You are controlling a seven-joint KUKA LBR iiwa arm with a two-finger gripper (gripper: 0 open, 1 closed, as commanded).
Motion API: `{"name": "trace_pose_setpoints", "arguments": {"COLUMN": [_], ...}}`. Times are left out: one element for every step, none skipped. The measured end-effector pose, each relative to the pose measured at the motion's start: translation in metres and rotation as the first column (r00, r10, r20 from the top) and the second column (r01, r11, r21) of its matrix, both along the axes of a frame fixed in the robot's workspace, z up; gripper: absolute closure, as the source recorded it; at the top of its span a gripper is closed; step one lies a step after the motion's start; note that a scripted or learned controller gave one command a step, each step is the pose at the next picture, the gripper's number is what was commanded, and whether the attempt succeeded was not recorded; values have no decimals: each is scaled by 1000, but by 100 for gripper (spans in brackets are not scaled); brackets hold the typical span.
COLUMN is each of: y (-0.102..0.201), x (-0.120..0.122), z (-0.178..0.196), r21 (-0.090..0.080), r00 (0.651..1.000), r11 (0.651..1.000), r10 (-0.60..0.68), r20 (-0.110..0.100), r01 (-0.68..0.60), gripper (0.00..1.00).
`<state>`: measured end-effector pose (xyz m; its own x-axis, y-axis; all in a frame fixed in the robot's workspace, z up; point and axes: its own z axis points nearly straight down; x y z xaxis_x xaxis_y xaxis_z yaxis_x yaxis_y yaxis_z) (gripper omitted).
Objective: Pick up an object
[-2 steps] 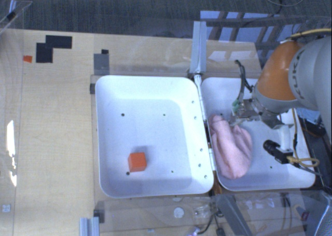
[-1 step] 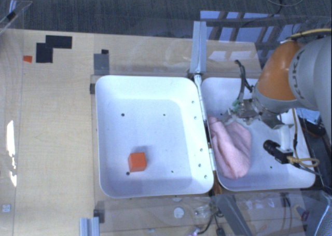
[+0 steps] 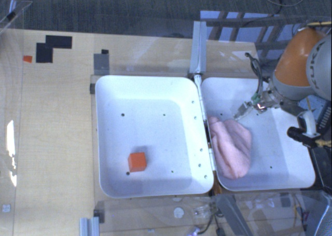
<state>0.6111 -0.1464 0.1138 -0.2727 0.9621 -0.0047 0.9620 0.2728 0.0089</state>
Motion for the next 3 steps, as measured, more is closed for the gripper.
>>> {"name": "trace_pose_setpoints", "arguments": {"y": [26, 55, 55], "x": [-52, -60, -60], "z": [-22, -22, -22], "r21": [-4, -4, -4], "r00": [985, 991, 991], "r11": [985, 991, 991], "r10": [173, 133, 132], "r20": [9, 11, 11], "r01": [-173, -133, -132], "gripper": [0, 0, 0]}}
